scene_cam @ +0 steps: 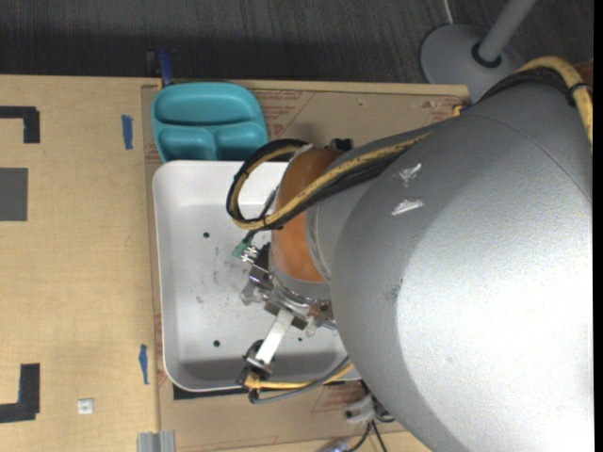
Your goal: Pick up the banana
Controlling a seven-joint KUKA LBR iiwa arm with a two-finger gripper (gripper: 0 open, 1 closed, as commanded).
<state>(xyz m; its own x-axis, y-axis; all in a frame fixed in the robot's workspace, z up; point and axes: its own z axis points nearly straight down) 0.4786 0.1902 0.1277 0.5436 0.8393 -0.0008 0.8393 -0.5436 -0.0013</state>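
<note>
The pick looks unfinished and, by my reading, barely begun: I can make out nothing held in the robot's metal claw (252, 269), and no fruit is raised clear of anything. The bulky grey arm with its orange band (294, 224) reaches in from the right and hangs low over the shallow white plastic bin (179, 281). The claw is above the middle of the bin's floor, pointing towards its left wall. Whether the claw is apart or together I cannot tell, because its tip is a small tangle of metal and wiring against the white floor. The bare floor to the left of the claw and below it carries a few dark specks and scuffs. As for the banana, I cannot place it. The arm covers the right part of this bin and everything further right, so the fruit is most likely hidden under that bulk, either to the right of the claw or beneath it; that is a guess. What is left, then, seems to be the whole job: find the banana, bring the claw over it, close on it and raise it. A teal moulded plastic tray (207, 121) lies just beyond the bin's far rim on the brown cardboard-coloured bench top (85, 252), apart from the claw and no part of the task.
</note>
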